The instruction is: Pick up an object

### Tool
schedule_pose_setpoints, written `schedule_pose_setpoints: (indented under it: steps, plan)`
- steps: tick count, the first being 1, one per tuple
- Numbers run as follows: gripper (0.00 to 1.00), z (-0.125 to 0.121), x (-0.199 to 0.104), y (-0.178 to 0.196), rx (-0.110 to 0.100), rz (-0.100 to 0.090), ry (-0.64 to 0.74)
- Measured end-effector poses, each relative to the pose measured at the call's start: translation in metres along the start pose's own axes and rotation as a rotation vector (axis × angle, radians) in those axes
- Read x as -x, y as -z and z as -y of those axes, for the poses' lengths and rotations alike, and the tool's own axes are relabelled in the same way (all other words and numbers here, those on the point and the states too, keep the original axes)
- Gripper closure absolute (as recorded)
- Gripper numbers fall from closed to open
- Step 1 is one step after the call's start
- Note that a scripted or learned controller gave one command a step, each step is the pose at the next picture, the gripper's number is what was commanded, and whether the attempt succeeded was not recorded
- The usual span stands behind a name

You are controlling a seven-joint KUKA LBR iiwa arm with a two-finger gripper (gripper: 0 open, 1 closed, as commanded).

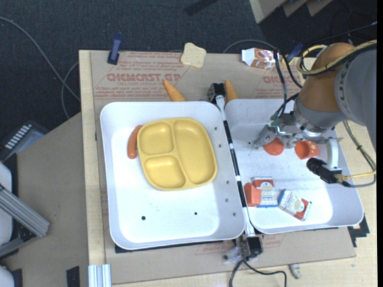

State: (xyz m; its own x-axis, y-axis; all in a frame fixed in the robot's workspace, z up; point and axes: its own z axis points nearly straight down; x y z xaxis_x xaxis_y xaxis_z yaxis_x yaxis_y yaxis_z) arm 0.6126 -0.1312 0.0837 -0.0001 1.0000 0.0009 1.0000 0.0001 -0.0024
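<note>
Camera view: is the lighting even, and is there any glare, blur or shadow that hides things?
Camera view: light is bright and fairly even; the left bin is nearly washed out, but the yellow tray reads crisply. The arm looks soft, and its claw is hard to make out against the right bin. Shadows are faint and hide nothing.
</note>
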Motion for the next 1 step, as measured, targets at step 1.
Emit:
schedule_pose_setpoints:
  steps: [1]
  plan:
    - [1.0,-0.0011,0.0004,0.0112,0.004,0.001,-0.001]
